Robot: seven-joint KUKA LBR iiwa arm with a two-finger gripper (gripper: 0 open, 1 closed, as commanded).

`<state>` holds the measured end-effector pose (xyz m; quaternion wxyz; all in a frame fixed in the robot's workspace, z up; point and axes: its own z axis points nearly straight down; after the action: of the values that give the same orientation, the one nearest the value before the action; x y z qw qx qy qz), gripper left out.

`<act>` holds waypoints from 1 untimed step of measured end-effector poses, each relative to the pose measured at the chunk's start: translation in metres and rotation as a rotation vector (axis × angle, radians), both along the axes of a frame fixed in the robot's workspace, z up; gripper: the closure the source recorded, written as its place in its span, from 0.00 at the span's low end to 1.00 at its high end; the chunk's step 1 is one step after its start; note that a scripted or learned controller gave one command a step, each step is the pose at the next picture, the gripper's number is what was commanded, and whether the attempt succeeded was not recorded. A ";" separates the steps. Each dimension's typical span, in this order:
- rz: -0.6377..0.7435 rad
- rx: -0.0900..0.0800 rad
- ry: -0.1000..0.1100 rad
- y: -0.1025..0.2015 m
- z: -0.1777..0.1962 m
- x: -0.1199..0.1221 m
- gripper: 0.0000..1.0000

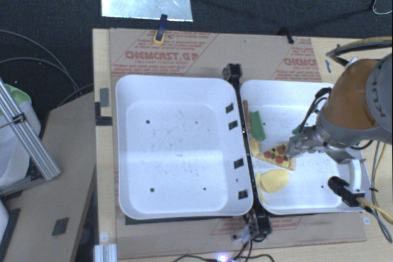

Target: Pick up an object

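pizza slice (276,155), yellow lump (274,180), green block (256,124)

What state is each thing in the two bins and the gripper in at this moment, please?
pizza slice: flat in the right bin, at the gripper.
green block: lying near the divider.
yellow piece: lying apart, near the front.
left bin: upright.

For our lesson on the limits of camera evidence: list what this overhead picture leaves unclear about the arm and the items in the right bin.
- Gripper: too small and blurred in the camera view to tell its state or any contact with the pizza slice.
- Right bin: its right side is hidden by the arm.
- Arm: cut off by the right edge.
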<state>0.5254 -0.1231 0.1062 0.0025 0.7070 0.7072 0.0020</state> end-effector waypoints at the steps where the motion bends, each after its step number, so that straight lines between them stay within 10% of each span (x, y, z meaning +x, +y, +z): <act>1: 0.010 0.003 0.001 0.075 0.082 -0.028 1.00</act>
<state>0.4971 -0.0486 0.1886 0.0011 0.7034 0.7108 0.0030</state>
